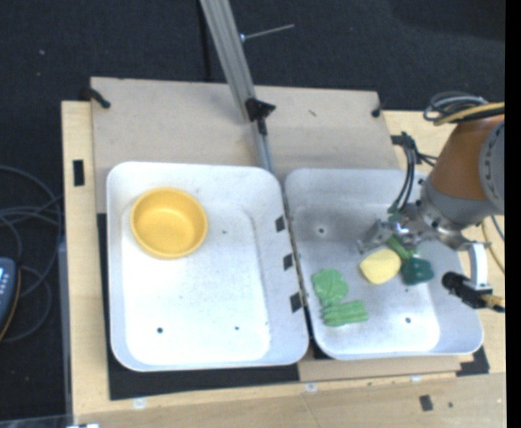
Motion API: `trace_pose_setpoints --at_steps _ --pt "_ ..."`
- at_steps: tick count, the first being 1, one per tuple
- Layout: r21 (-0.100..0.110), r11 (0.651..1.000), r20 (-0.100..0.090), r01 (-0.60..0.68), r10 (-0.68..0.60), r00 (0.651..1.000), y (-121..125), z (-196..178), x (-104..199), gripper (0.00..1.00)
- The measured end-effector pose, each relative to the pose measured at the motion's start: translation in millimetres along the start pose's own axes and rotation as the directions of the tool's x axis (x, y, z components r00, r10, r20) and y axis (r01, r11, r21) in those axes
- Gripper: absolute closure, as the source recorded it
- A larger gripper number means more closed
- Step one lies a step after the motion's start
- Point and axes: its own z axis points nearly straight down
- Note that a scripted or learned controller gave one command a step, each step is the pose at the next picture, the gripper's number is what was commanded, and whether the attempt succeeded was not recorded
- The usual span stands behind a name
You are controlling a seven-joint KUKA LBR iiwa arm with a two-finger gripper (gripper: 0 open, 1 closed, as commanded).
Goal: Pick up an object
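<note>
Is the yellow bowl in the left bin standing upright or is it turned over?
Upright. The yellow bowl shows its open hollow and full rim toward the camera, resting on the floor of the left bin.

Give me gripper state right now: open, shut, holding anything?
Gripper: cannot be told. It sits low in the right white bin, right above the pale yellow rounded object, beside the dark teal object; nothing visibly held.

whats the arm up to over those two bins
The grey arm's gripper is down in the right bin, right beside a yellow object and a dark green one. Two light green pieces lie nearer the divider. The left bin holds a yellow bowl. No object visibly sits between its fingers.
</note>
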Motion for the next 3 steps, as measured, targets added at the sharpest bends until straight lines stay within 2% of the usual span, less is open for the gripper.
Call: trace_pose_setpoints --at_steps 1,2,3 --pt "-0.003 1.000 0.000 0.001 -0.001 1.000 2 1 -1 0.00" --pt "-0.008 1.000 0.002 -0.001 0.001 1.000 4 -11 -3 1.00" --pt "0.001 1.000 -0.002 0.001 -0.001 1.000 14 -59 -4 1.00"
